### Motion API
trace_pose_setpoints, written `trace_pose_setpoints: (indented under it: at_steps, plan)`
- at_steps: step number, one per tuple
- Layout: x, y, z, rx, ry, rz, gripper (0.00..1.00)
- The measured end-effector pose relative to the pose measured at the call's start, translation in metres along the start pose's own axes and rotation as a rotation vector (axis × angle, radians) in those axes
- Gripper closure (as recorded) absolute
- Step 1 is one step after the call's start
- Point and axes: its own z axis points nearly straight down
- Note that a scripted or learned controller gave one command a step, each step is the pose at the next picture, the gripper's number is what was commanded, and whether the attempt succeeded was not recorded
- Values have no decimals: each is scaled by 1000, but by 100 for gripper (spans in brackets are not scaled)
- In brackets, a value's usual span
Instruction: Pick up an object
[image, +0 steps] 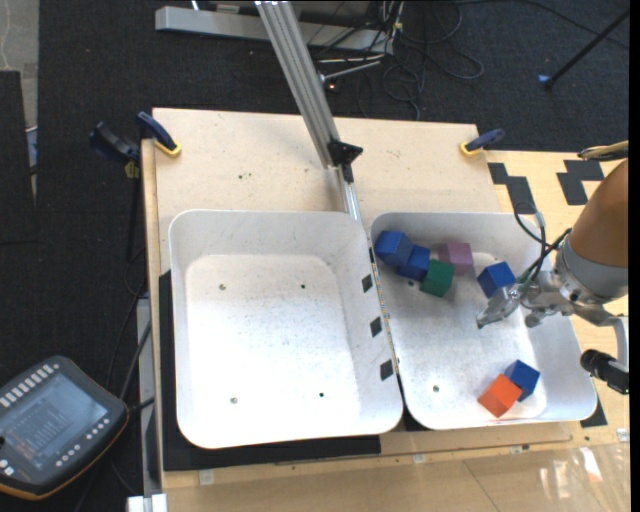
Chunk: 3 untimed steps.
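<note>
Resting on beige bench (260, 160), black floor (80, 60) around; fingers (492, 316) state unclear.

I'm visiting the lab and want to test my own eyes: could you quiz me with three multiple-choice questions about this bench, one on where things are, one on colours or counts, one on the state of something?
1. Where do the coloured blocks lie?
A. all in the left bin
B. all in the right bin
C. on the bare bench

2. How many orange blocks are there?
A. one
B. two
C. three

3. What touches the orange block?
A. a blue block
B. the green block
C. the gripper

Answers:
1 B: the blocks sit in the right bin, beside the left bin.
2 A: one orange block lies near that bin's front edge.
3 A: a blue block rests against it; the green block lies farther back in a cluster, and the gripper hangs over the bin's middle, apart from it.
</note>
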Motion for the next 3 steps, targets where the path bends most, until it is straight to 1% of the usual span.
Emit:
trace_pose_setpoints:
  at_steps: [1,2,3]
  plan:
    - [-1,1,-13,-6,-2,0,100]
    - [4,8,-74,-12,-4,-4,100]
    - [4,9,-95,-9,-3,-3,100]
